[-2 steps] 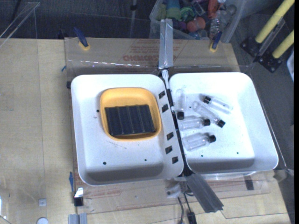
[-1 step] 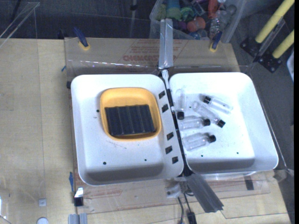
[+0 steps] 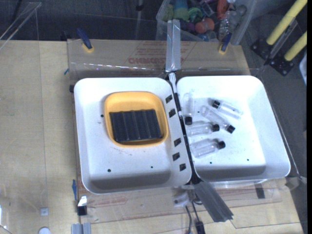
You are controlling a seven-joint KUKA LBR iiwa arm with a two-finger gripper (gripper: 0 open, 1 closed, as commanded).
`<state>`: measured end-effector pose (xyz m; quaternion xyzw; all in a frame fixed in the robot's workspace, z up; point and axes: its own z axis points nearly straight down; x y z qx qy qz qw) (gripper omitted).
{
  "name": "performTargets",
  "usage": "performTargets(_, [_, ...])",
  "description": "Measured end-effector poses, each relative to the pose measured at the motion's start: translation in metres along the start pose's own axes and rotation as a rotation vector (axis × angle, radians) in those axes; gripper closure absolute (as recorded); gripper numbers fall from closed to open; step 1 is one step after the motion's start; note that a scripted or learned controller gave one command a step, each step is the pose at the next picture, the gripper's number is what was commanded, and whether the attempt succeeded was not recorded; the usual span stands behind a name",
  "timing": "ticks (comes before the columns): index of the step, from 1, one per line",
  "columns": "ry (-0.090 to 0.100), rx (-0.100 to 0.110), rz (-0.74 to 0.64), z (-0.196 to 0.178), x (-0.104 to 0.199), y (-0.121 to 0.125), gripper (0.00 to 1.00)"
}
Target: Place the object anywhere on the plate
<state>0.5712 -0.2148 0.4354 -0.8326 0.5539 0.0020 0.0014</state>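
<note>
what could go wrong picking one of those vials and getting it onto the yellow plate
The clear vials lie bunched close together in the right bin, so a grasp may nudge neighbours or catch two. They look round, so one could roll off the ridged dark insert on the yellow plate.
</note>
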Motion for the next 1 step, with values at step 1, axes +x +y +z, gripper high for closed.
performTargets(1, [0.003, 0.003, -0.298, 0.0003, -0.0021, -0.0006, 1.0])
